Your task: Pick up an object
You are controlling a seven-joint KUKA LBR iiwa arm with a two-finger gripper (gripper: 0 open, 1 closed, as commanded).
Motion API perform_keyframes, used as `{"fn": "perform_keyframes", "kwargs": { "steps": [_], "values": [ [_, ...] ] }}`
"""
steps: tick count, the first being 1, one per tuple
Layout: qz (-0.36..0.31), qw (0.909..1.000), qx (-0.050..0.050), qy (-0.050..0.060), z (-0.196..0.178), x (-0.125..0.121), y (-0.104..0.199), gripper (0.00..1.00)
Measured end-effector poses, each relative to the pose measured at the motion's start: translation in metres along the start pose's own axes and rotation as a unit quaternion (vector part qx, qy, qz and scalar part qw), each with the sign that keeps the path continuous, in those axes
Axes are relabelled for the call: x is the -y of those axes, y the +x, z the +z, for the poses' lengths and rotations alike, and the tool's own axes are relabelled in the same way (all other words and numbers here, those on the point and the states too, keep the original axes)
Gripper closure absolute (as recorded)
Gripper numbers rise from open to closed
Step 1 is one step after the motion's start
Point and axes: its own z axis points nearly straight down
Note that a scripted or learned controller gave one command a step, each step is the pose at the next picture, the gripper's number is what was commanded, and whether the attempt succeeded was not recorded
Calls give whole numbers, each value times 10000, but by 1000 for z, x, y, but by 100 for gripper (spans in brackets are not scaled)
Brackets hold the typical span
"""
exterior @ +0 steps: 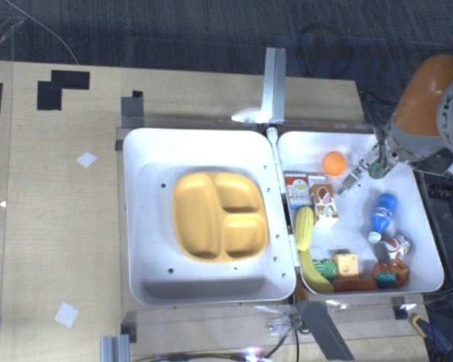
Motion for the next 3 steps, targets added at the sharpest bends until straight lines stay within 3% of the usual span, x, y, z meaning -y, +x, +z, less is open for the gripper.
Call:
{"fn": "perform_keyframes", "kwargs": {
  "steps": [1, 2, 3],
  "values": [
    [589, 9983, 19, -12, 8, -25, -1, 0],
    [-363, 9993, 14, -9, 7, 16, 31, 0],
    [223, 9998, 8, 13, 7, -43, 16, 0]
  ]
}}
